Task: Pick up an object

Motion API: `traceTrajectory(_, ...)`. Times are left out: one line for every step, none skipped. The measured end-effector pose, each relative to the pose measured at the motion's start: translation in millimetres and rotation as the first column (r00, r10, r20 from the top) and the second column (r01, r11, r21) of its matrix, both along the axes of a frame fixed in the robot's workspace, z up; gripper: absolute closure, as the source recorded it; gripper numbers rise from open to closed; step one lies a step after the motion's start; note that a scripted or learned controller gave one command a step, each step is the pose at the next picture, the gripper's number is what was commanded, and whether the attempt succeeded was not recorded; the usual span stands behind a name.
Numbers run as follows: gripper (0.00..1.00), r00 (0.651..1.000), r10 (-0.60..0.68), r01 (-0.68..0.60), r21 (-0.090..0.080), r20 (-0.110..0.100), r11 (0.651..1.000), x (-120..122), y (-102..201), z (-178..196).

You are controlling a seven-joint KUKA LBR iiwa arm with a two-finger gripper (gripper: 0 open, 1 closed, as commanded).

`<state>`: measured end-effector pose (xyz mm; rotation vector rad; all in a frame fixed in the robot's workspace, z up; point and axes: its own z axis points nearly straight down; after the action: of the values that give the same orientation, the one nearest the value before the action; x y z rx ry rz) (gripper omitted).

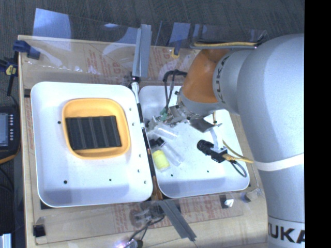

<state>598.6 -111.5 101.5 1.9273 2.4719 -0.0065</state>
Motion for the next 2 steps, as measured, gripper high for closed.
traceTrajectory(0.0, 1.0, 0.002, -0.002, 0.008, -0.007, 1.0, -52.6, -46.4, -10.1)
traceTrajectory(0.0, 0.998, 0.06, -0.06, -0.002, -0.005, 0.998, -48.7, -6.3, -9.1)
